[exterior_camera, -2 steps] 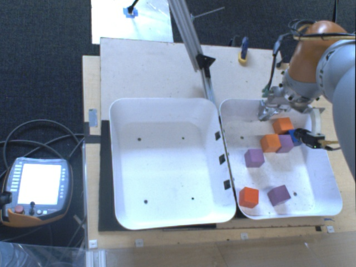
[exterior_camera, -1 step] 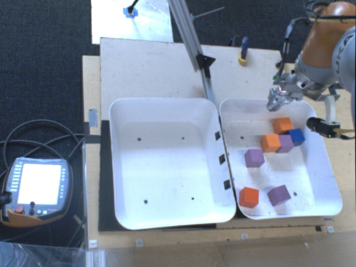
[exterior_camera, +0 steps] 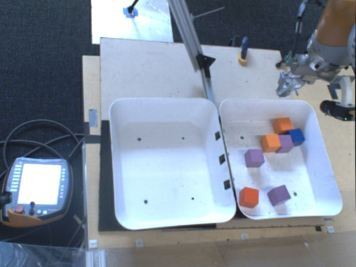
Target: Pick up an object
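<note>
No writing can be read anywhere. The arm (exterior_camera: pixel 334 29) reaches in from the far right, its gripper (exterior_camera: pixel 286 85) hanging over the counter (exterior_camera: pixel 156 65) just beyond the right bin's (exterior_camera: pixel 328 166) far rim; whether it is apart or together cannot be told. That bin holds orange, purple and blue blocks (exterior_camera: pixel 271 143).

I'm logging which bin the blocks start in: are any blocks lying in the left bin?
No, all the blocks, such as the blue block and the orange block, lie in the right bin.
</note>
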`<action>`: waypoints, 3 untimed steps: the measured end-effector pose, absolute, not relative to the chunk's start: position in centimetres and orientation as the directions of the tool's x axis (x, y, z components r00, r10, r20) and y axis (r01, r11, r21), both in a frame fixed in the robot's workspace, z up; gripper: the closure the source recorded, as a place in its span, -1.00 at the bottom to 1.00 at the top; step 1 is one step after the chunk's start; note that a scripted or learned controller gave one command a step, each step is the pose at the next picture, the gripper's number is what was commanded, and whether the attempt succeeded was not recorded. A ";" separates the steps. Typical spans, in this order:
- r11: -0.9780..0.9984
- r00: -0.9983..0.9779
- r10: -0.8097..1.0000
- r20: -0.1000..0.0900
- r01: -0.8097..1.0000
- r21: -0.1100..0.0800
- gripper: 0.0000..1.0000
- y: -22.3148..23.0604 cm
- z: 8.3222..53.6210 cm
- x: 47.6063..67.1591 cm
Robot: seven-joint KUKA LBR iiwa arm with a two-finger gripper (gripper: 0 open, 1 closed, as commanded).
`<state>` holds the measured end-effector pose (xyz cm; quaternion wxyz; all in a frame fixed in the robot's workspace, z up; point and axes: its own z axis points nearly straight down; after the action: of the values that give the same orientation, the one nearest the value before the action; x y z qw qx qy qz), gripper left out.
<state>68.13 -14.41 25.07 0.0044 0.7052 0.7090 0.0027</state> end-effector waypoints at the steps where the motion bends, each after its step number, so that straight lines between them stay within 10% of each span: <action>1: 0.005 -0.005 1.000 -0.002 1.000 0.008 1.00 -14.4 29.5 68.3; 3: 0.009 -0.009 1.000 0.002 1.000 0.000 1.00 -6.6 29.0 62.0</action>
<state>62.00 -6.64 29.00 -0.0006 0.7040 0.7102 0.0008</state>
